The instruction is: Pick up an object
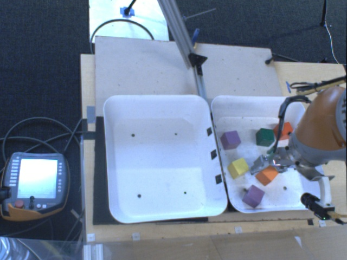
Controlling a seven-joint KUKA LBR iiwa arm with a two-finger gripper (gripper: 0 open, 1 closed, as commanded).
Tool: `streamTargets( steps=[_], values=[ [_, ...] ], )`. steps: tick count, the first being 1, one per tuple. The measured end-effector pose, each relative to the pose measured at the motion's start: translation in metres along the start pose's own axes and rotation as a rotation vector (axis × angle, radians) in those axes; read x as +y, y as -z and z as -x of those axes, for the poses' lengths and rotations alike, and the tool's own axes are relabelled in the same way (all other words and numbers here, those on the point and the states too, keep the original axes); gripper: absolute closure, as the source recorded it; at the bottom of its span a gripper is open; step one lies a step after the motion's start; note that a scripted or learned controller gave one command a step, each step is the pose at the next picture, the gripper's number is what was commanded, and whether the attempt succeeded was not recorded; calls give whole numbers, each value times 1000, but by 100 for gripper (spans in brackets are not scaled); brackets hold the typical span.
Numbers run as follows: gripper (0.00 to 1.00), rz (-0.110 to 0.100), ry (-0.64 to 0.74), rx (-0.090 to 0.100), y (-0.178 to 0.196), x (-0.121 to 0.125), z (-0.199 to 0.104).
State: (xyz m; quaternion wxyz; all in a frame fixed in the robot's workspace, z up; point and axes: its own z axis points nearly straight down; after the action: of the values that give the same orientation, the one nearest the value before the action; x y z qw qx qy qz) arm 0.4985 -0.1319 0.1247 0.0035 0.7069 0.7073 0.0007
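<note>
**Reaching into the right bin among the blocks**

Reaching from the right, the arm (320,126) is brought low over the right bin (238,103), where all the loose blocks are gathered. The gripper (267,164) is set between the yellow block (238,167) and the orange block (267,175), and appears to touch the orange one's upper edge; that block is judged the likely target. Whether the fingers are open or closed cannot be told, since they are blurred against the metal of the wrist, and nothing is seen to be held.

Two purple blocks (230,139) (253,195), a green block (265,137) and a second orange piece (284,129) are spread apart in the same bin. The left bin (157,156) is kept beside it, presumably as the drop place.

No writing can be read; the screen of the pendant (35,186) is washed out.
</note>
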Motion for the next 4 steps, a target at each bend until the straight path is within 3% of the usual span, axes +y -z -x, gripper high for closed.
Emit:
streamTargets(
  steps=[1,2,3,4],
  values=[
    [0,21,3,-7,-9,7,2],
    [100,22,3,-8,0,8,3],
    [100,2,4,2,64,7,4],
    [100,0,4,2,94,9,5]
  ],
)
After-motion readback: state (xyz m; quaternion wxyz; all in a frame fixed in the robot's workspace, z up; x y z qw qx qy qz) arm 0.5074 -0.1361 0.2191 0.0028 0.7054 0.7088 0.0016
